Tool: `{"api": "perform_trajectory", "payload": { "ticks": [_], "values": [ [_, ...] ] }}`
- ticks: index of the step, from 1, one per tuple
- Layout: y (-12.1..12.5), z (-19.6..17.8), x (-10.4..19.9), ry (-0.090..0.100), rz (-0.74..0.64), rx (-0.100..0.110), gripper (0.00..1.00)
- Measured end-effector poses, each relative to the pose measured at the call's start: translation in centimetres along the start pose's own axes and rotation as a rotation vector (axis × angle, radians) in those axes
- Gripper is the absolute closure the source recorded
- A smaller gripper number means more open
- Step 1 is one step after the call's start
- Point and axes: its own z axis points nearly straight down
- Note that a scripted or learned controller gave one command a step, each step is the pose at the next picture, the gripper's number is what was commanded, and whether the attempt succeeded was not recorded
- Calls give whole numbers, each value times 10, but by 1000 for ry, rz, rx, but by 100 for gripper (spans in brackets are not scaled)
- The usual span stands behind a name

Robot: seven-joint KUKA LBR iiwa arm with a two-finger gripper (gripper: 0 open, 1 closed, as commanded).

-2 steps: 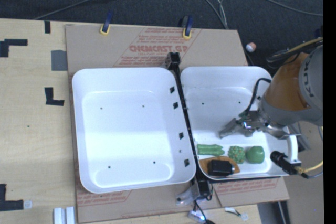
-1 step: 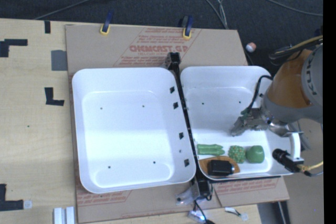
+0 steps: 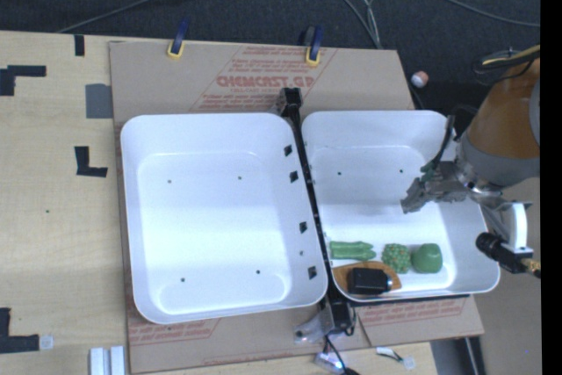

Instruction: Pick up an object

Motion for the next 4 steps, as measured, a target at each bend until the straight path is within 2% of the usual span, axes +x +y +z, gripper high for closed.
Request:
{"api": "perform_trajectory", "payload": {
  "ticks": [2,3,4],
  "values": [
    [6,-111,6,0,0,1,100],
    [-3,-94,58,2,-3,6,100],
    [-1,-83,103,2,-3,6,100]
  ]
}}
